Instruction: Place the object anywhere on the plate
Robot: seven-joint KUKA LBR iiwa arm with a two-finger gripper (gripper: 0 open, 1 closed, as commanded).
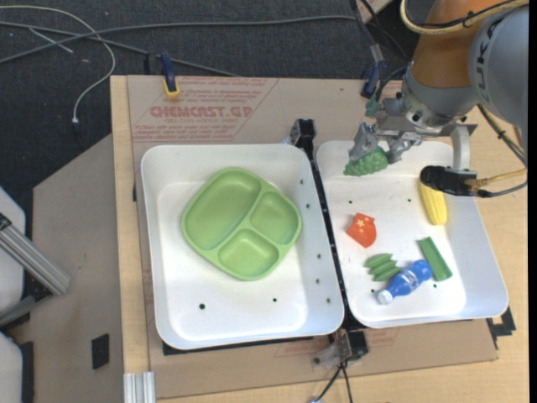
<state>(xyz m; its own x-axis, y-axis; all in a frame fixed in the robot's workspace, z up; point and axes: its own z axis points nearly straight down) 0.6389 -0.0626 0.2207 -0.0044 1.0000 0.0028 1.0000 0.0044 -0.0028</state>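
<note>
The green divided plate (242, 222) lies in the left white bin (159, 250), toward its middle. My gripper (377, 147) hangs over the far left corner of the right white bin (478, 300). Its fingers (361, 138) reach down onto a green leafy toy (366, 164), whose top sits between them. The toy is a short way right of the divider between the bins, apart from the plate.
Also in the right bin are a yellow corn cob (434, 202), a red piece (362, 229), a green pea pod (380, 264), a blue bottle (406, 280) and a green block (435, 257). A black cable end (447, 179) from the arm hangs above the corn.
</note>
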